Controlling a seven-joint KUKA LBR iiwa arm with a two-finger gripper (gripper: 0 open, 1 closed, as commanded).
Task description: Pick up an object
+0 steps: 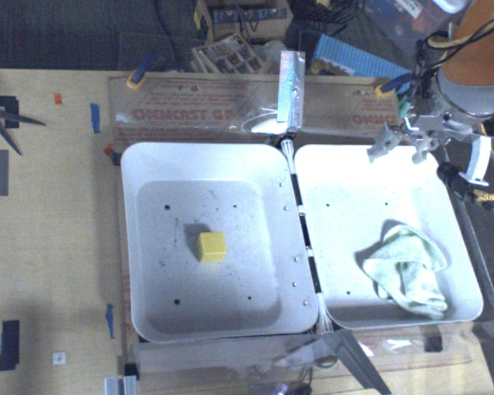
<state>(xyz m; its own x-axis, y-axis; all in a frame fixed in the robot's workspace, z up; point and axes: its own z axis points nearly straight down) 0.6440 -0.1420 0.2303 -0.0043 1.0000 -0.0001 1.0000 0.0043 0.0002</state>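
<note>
2 white bins sat side by side on the table [49, 245], and the divider [300, 220] where their rims met serves here as the landmark. Left of the divider, near the middle of the left bin [148, 171], lay a small yellow block [212, 247], apart from every wall. Right of the divider, toward the near corner of the right bin [346, 167], lay a crumpled white cloth [407, 271] with faint green in its folds.

The gripper [399, 145] hung over the far rim of the right bin, well beyond the cloth and far across the divider from the block. Its jaws appeared spread apart, with nothing between them.

Judged from looks alone, the block was probably light and stiff or slightly spongy, with flat faces; closing on 2 opposite sides should have held it, though a block that small could slide on the smooth floor if nudged off-centre. The cloth was soft and limp; it would sag and trail, so a pinch on its highest bunched ridge seemed the best hold.

Room was generous around the block on all 4 sides. The cloth lay closer to the near and outer rims of its bin, so a descent there left less margin on the side away from the divider.
</note>
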